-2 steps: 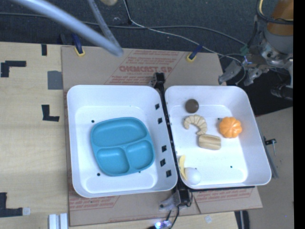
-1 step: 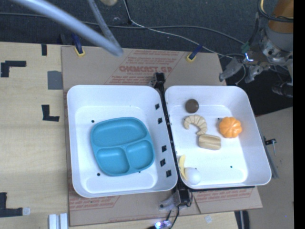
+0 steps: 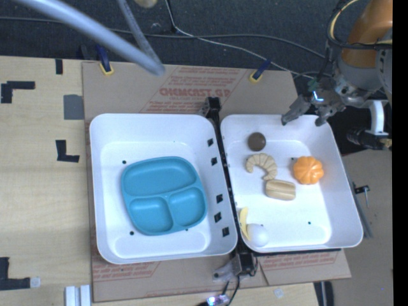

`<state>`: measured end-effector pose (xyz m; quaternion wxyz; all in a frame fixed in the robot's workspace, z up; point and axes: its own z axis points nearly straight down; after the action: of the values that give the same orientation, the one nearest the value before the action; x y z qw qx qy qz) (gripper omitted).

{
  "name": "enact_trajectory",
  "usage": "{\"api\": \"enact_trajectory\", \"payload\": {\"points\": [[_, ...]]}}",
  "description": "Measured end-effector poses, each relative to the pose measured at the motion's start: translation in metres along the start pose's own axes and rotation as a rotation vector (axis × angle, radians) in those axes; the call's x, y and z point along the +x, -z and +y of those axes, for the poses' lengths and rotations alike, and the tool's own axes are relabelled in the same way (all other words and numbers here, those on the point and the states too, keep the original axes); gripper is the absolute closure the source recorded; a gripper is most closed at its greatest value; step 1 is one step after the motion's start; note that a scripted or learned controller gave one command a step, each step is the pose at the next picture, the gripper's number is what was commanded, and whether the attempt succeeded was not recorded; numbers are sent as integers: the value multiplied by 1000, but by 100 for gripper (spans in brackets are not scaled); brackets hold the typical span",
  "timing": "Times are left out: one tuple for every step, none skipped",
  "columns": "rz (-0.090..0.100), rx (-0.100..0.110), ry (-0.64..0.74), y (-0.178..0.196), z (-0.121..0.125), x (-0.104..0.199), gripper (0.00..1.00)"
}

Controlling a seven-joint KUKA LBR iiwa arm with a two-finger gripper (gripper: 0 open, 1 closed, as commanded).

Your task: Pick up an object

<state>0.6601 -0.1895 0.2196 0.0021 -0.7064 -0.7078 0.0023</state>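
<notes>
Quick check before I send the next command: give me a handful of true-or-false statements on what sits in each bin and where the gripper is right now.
1. The blue divided plate lies in the left bin. True.
2. The gripper holds the orange pumpkin. False: the fingers are spread with nothing between them, over the right bin's far edge; the pumpkin lies in that bin.
3. The croissant lies between the brown ball and the tan block. True.
4. The white egg sits on the plate. False: it lies in the right bin's near left corner.
</notes>
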Motion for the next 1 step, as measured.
{"api": "enact_trajectory", "payload": {"points": [[0,-1,0,-46,-1,7,0]]}}
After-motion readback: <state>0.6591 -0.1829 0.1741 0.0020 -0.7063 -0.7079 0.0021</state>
